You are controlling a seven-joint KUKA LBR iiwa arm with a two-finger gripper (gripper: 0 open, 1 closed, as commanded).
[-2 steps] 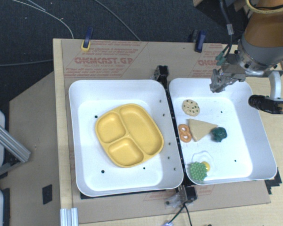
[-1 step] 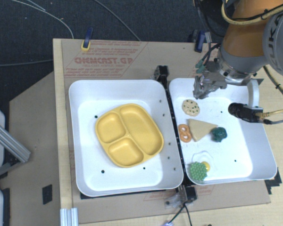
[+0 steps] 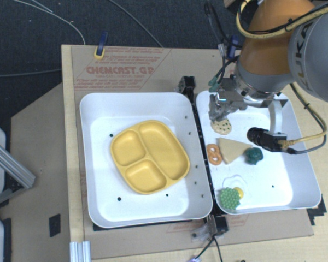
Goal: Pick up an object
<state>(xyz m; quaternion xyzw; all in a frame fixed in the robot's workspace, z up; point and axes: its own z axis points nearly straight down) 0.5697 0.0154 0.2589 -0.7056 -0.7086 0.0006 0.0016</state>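
Now gripper [image 3: 221,112] above round cookie [image 3: 221,126]; no long axis.

A flat brown cardboard sheet with faded red letters [image 3: 126,64] covers the bench top, and a small blue and yellow clip [image 3: 100,44] grips its far edge. Around it lies a dark blue-grey carpet floor [image 3: 38,31] with thin grey cables [image 3: 71,21] curling over it. A shiny silver metal rail [image 3: 8,160] slants in at the left side, and the light is bright and even.
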